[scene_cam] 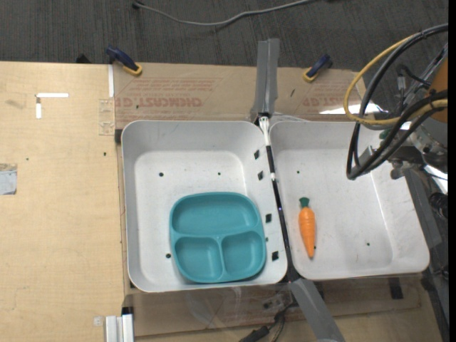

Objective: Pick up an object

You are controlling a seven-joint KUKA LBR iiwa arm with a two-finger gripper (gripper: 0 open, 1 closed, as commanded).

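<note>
A toy carrot (307, 226) lies near the right bin's (370, 258) left wall; a teal tray (217, 237) sits at the left bin's (142, 212) front edge. The arm's (427, 137) claw state cannot be told.

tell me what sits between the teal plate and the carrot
In the camera view, the two bins' adjoining white walls stand between the teal plate in the left bin and the carrot in the right bin.
</note>
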